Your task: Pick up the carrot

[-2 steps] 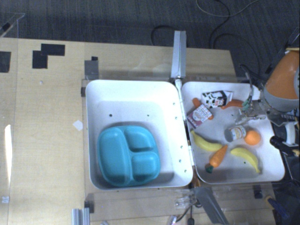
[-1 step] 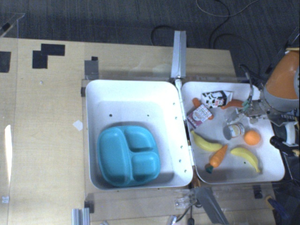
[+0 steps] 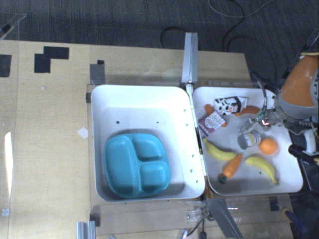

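**A:** Where is the carrot point(image 3: 232, 166)?

**B:** Take the small silver can point(image 3: 249, 140) in the right bin point(image 3: 294, 185) as your mark. The carrot lies just toward the near side of the can and a little to its left, apart from it. It is slanted, with its green end pointing to the bin's near left corner. Nothing is gripping it.

**A:** And the gripper point(image 3: 257, 126)?

**B:** It hangs just beyond the can, on the far right side and very close to it. The grey wrist and orange band point(image 3: 299, 83) rise further right of the can. You cannot tell from this slant whether the gripper is open or closed.

**A:** What else lies around the can?

**B:** An orange point(image 3: 268, 146) sits just to its right. One banana point(image 3: 221, 152) lies to its left, touching the carrot's thick end. A second banana point(image 3: 263, 167) lies to its near right. Beyond the can to the left you see a purple-and-white packet point(image 3: 214, 120) and a cow-patterned carton point(image 3: 230, 104). Well to the can's left, in the other bin point(image 3: 99, 113), rests a teal divided plate point(image 3: 135, 164).
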{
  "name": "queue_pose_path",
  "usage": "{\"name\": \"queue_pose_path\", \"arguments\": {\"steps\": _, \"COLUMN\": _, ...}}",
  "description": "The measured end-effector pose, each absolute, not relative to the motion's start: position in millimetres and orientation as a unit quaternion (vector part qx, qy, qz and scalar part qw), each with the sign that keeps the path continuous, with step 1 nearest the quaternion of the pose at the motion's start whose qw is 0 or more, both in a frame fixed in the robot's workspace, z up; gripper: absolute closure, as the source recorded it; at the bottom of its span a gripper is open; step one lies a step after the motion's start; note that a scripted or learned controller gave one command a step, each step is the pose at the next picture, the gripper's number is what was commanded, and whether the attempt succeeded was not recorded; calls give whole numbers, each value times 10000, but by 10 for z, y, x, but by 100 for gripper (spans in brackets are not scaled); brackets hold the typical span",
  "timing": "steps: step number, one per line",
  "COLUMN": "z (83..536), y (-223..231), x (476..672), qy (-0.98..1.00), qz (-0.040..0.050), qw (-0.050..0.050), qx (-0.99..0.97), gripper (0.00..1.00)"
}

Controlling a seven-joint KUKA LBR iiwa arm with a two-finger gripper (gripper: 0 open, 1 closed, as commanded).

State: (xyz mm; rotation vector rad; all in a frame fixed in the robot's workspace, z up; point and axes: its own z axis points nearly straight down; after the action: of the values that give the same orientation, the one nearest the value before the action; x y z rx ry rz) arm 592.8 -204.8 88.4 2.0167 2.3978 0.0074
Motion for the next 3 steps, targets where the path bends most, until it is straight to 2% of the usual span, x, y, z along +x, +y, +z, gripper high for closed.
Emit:
{"name": "queue_pose_path", "arguments": {"steps": 1, "z": 894, "y": -2067, "x": 5052, "qy": 7709, "qz": 22, "qw": 48, "qx": 6370, "gripper": 0}}
{"name": "queue_pose_path", "arguments": {"steps": 2, "z": 894, "y": -2034, "x": 4935, "qy": 7040, "qz": 58, "qw": 58, "qx": 7102, "gripper": 0}}
{"name": "queue_pose_path", "arguments": {"steps": 3, "z": 1008, "y": -2032, "x": 4959, "qy": 7049, "qz": 73, "qw": 84, "qx": 7092, "gripper": 100}}
